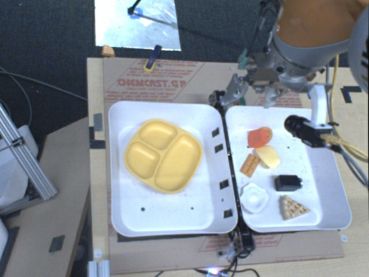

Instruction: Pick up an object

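Observation:
The right bin (328, 172) holds several small items: a red-orange piece (259, 136), a pale yellow piece (268, 156), a tan cracker (249, 165), a black block (287, 182), a white fried-egg shape (253, 198) and a tan wedge (294, 208). My gripper (251, 94) hangs over the far edge of that bin, near the divider between the bins. Its fingers are spread open with nothing between them. The red-orange piece lies just in front of it.
In the left bin (121, 206) sits a yellow divided plate (163, 154). A black cylinder (304, 130) on a white bracket juts over the right bin's far right. Cables (351, 154) trail at the right. A shiny sheet (137, 16) and a blue-yellow clip (153, 57) lie behind.

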### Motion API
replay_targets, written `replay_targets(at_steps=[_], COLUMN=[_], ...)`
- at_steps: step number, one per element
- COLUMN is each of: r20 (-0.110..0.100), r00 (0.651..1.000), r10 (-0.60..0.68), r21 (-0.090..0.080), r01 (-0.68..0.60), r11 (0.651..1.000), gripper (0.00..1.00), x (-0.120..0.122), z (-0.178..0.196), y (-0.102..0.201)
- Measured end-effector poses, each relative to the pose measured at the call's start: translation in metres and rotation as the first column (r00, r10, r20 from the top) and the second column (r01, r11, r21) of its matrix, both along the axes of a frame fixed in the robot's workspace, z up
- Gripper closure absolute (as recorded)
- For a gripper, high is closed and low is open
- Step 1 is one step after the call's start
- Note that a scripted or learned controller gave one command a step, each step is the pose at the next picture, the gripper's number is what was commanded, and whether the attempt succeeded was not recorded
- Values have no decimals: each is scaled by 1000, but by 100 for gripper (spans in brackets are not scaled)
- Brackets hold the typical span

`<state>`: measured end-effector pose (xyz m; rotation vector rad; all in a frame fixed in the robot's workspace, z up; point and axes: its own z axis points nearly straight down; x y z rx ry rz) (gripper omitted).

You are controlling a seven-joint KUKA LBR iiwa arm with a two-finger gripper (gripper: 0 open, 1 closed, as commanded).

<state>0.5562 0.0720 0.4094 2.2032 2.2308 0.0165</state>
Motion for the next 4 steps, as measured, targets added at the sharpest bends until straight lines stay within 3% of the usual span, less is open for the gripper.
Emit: replay_targets(at_steps=[1,2,3,4], r20=[-3,-23,-14,-10], r00=[1000,1000,1000,1000], r10=[0,-11,-22,-4], r21=[2,-6,-7,-1], r01=[0,11,22,4], r11=[1000,1000,1000,1000], gripper=[0,0,0,0], x=[-55,-24,1,-64], z=[70,-185,-228,-151], y=[67,89,-25,33])
